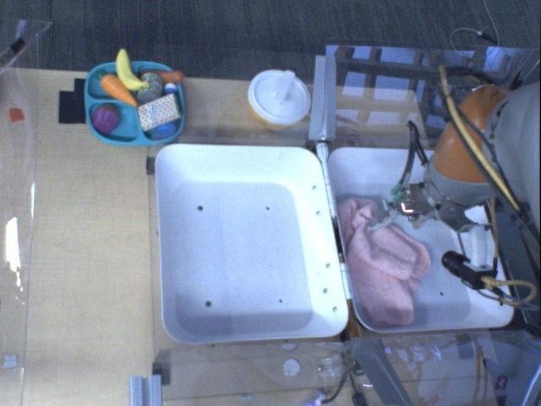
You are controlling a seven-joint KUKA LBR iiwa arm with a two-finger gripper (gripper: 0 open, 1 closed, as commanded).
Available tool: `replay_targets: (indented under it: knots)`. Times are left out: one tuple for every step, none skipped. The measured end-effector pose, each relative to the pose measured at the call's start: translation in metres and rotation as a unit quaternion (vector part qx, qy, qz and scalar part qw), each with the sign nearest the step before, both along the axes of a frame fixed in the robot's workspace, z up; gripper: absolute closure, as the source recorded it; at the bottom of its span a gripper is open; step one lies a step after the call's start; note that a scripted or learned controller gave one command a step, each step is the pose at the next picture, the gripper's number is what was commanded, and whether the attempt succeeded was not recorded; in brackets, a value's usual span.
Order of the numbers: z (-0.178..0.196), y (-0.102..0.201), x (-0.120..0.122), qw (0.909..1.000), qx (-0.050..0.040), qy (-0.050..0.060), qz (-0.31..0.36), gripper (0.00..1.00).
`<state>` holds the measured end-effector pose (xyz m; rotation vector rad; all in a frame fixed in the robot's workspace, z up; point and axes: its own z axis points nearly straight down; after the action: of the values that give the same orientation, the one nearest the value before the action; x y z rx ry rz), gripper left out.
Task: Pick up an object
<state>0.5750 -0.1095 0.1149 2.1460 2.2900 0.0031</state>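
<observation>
A crumpled pink cloth (385, 262) lies in the right bin (456, 307), against its left wall. My gripper (394, 211) hangs low over the cloth's upper edge, at the end of the grey arm with the orange band (463, 146) that comes in from the right. The fingertips sit at or just above the cloth's top right fold. The arm's own body hides much of the gripper.
The left bin (245, 244) lies beside the right one. Behind it on the bench stand a blue tray (127, 100) of toy food and a white lidded cup (279, 97). A metal frame (406, 79) rises behind the right bin. Cables (473, 273) hang near the arm.
</observation>
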Motion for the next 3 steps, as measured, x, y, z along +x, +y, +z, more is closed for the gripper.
replay_targets:
  knots:
    - [-0.024,-0.024,-0.055,0.9994,-0.0016,-0.007,0.033,0.00]
    - [-0.024,0.015,0.006,0.9933,-0.0015,-0.006,0.115,0.00]
    - [-0.024,-0.020,-0.038,0.9974,-0.0022,-0.006,0.072,0.00]
